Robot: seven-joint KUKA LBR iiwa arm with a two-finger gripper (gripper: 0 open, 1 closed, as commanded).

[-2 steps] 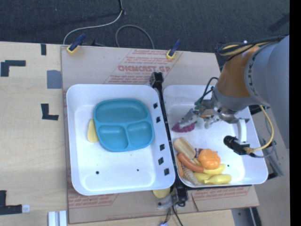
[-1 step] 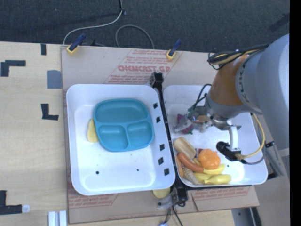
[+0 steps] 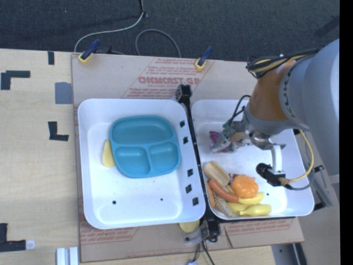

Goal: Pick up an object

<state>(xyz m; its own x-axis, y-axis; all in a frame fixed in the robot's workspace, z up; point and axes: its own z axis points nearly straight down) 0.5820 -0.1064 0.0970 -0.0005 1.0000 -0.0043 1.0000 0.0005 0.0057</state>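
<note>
Right bin [image 3: 287,200]: end effector [image 3: 227,139] over purple object [image 3: 216,142] (blurred); grip state cannot tell.

Two shallow white bins sit side by side on a cardboard sheet [image 3: 160,79]: the left bin [image 3: 91,164] holds a blue divided plate [image 3: 145,146] with a yellow object [image 3: 107,154] protruding from under its left edge. The right bin [image 3: 295,200] holds a cluster of toy food at its near edge, including a bread roll [image 3: 216,173], a sausage [image 3: 222,191], an orange piece [image 3: 245,185] and a banana [image 3: 251,207]. The arm [image 3: 281,95] enters from the right, placing the gripper [image 3: 227,139] low over a purple-and-green object [image 3: 220,142] near the right bin's centre.
</note>
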